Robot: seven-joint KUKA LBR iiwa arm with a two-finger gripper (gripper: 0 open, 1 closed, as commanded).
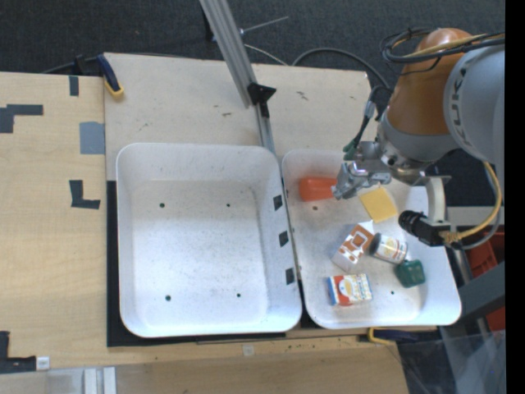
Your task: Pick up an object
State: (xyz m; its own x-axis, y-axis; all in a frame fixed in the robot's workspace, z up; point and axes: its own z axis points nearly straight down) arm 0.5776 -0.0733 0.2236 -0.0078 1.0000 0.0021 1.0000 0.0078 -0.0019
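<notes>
Two shallow white bins on the counter (pixel 205 89): left bin (pixel 131 220), right bin (pixel 316 302).

Loose items, six in all, every one in the right bin:
- one orange block (pixel 313 190)
- one yellow flat piece (pixel 380 203)
- one small orange-and-white carton (pixel 353 247)
- one small bottle lying down (pixel 389 248)
- one dark green piece (pixel 410 273)
- one flat printed box, red, white and blue (pixel 349 289)

One arm (pixel 443 97), one tool (pixel 353 179).

Hand (pixel 349 180) in right bin (pixel 316 302), beside orange block (pixel 314 189).
</notes>
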